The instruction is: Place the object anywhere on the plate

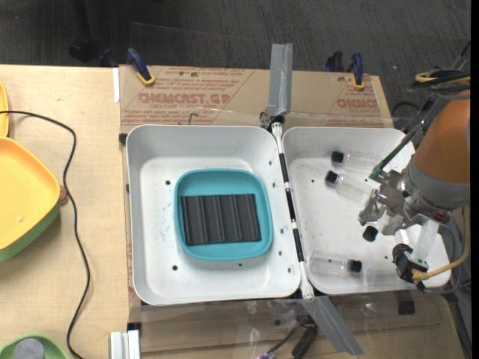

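Wooden table (60,290) at left, crossed by a black cable (77,223) looping down its surface. Yellow dish stacked on a green one (19,200) at the left edge. Brown cardboard sheet (224,92) with red print behind the bins, pinned by two blue-and-yellow clamps (140,64) at its far corners. Grey upright bar (280,81) rising between the bins. Dark carpet (224,13) beyond. Green round lid (30,348) at the bottom left corner.

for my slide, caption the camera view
Claw over the right bin among small clear vials; teal plate waits in left bin.
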Robot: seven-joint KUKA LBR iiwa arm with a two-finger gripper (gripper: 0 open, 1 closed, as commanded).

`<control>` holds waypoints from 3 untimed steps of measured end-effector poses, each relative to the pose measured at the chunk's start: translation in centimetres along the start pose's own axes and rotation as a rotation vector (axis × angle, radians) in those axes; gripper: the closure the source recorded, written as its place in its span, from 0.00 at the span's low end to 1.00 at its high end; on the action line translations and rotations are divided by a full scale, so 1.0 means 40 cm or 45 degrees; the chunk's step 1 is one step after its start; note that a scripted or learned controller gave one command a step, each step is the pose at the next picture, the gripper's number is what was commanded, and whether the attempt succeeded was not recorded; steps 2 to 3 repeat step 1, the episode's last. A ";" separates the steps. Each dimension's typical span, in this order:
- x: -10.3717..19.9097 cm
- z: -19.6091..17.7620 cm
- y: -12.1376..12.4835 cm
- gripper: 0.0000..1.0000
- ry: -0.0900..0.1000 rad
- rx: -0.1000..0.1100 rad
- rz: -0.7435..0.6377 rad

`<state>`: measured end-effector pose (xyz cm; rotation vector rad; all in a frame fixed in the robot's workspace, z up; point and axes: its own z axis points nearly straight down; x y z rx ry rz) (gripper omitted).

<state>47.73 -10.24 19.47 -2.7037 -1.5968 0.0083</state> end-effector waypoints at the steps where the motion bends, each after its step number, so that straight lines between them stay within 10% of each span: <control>1: 0.000 0.000 0.000 0.00 0.000 0.000 0.000; 3: 0.000 0.000 0.000 0.00 0.000 0.000 0.000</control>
